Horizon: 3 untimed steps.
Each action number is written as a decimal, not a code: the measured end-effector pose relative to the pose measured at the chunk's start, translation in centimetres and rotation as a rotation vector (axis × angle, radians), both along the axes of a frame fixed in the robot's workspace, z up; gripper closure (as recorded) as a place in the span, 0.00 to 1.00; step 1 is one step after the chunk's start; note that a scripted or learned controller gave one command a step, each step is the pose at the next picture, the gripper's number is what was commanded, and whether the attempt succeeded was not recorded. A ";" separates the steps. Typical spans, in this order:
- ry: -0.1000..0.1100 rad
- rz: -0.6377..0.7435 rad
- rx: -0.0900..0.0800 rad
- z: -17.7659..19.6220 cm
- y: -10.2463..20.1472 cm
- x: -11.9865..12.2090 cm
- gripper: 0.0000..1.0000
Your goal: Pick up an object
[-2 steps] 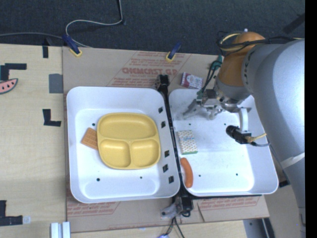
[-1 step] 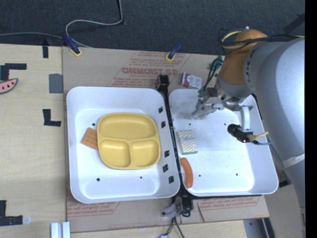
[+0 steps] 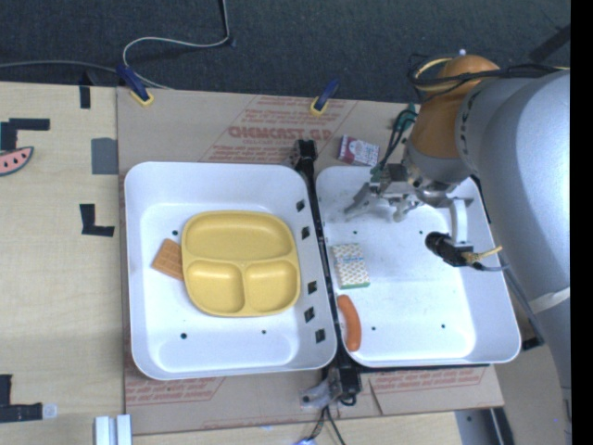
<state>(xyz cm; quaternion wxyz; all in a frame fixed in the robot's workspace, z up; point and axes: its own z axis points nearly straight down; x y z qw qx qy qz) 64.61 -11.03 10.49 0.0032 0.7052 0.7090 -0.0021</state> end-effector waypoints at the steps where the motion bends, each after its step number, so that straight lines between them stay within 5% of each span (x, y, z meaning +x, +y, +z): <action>1: 0.001 0.001 -0.001 0.9 0.0 0.0 1.00; 2: 0.001 0.001 -0.002 0.9 0.0 0.0 0.00; 3: 0.002 0.002 -0.003 1.9 0.0 0.0 1.00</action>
